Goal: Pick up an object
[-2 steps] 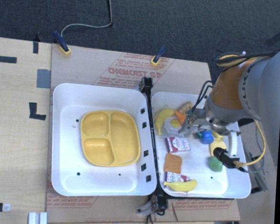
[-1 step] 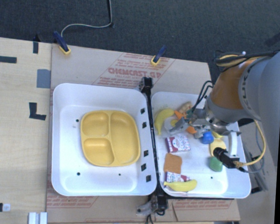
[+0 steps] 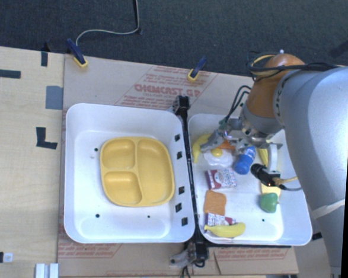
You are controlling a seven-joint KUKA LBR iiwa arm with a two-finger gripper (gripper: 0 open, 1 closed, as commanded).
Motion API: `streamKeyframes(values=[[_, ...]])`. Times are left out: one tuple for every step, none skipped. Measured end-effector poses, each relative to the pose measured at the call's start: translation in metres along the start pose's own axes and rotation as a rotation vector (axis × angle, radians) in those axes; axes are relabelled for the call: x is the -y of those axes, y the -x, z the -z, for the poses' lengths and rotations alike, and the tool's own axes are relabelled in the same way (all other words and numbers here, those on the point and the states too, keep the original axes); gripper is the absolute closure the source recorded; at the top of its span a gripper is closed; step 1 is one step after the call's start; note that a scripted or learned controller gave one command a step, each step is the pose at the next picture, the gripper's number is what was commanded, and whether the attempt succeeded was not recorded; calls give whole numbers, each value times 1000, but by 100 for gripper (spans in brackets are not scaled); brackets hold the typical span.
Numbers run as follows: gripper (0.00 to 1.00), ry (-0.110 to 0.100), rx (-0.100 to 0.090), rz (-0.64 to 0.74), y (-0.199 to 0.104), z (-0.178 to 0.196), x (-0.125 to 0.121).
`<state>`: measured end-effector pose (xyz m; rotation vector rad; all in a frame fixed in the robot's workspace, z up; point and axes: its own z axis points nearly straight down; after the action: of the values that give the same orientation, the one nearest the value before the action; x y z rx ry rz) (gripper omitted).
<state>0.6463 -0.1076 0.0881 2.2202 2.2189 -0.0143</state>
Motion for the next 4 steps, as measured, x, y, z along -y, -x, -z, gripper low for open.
streamKeyframes(values=[[100, -1, 1, -1, -1, 8, 1], [100, 8, -5, 0, 70, 149, -2], [0, 4, -6, 1, 69, 147, -2], [0, 7, -8, 3, 36, -2, -1]])
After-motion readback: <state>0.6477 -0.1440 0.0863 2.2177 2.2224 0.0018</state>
